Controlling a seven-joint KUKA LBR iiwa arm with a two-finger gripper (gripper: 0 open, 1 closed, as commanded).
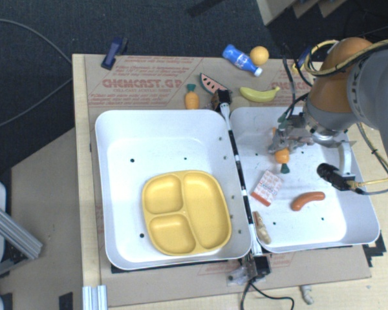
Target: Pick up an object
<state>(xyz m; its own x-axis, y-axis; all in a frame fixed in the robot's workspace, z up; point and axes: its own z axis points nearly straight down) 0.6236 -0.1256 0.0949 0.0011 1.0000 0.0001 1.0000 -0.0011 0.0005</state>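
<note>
While the grey arm (368, 89) is reaching in from the right, its claw (290, 139) is hanging low over the far part of the right bin (355, 228), directly above a small orange carrot-like toy (282, 156) with a green end. Whether the claw is open or closed I cannot tell, since the wrist is covering it. The toy is lying on the bin floor just under the claw, and nothing is showing it to be lifted.

In the same bin, a red and white packet (267, 188) is lying near the dividing wall, a sausage (308, 200) is resting to its right, and a brownish piece (262, 228) is sitting in the near left corner. The left bin (116, 173) is carrying a yellow tray (186, 211) with 3 compartments.

Judging from this, the step in hand is the descent onto the orange toy. To do it well, the claw should be centring on the toy's thicker body and not its green tip, going down close to the floor, and closing across the narrow side so the toy is not squirting out.

On the far desk (149, 76), red lettering is reading roughly "CHEMCAST", with smaller print too fine to read. Near it, a banana (259, 94), a blue bottle (240, 59), an orange ball (259, 54), a watermelon slice (211, 82) and a second small carrot (191, 99) are lying outside the bins.
</note>
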